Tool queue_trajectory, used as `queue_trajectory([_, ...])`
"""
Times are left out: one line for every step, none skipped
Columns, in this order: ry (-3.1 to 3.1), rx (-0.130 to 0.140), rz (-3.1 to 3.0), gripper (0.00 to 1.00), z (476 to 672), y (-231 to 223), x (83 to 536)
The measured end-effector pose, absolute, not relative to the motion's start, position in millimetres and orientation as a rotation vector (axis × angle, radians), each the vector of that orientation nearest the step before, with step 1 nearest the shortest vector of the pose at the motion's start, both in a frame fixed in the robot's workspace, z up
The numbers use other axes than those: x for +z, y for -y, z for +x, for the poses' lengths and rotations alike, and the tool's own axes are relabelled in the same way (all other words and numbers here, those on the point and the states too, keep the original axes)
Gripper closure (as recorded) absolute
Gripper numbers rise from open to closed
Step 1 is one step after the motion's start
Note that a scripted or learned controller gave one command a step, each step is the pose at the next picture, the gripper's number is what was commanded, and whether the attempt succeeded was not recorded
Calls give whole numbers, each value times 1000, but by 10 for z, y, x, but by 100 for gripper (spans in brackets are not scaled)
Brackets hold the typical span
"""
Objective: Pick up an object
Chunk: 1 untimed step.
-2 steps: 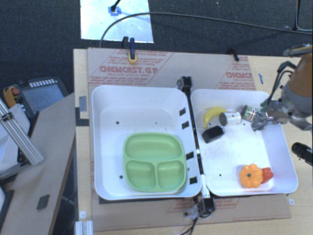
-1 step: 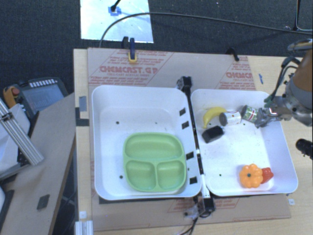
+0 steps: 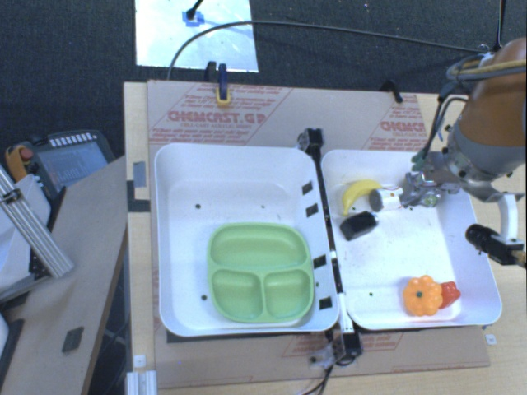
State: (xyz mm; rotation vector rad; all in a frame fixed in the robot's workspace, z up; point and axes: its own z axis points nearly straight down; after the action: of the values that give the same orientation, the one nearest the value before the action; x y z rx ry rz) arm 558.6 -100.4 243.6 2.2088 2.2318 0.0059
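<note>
A yellow banana [image 3: 359, 192] lies in the upper left of the right bin [image 3: 469, 245]. Just below it sits a small black block [image 3: 358, 225]. An orange toy pumpkin [image 3: 422, 295] rests near the bin's front right, and a red piece [image 3: 449, 293] touches its right side. My gripper [image 3: 408, 194] is low in the right bin, just right of the banana's end and pointing toward it. Nothing is visibly held.
The left bin [image 3: 181, 188] holds a green divided plate [image 3: 261, 271]. A black divider strip [image 3: 324, 220] runs between the bins. A teach pendant [image 3: 70, 163] and an aluminium rail [image 3: 33, 229] lie left of the bench. The arm's grey body [image 3: 490, 122] overhangs the right bin's far corner.
</note>
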Motion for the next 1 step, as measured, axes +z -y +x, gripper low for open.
queue_trajectory([-2232,5,2210,100,5676,463,2512])
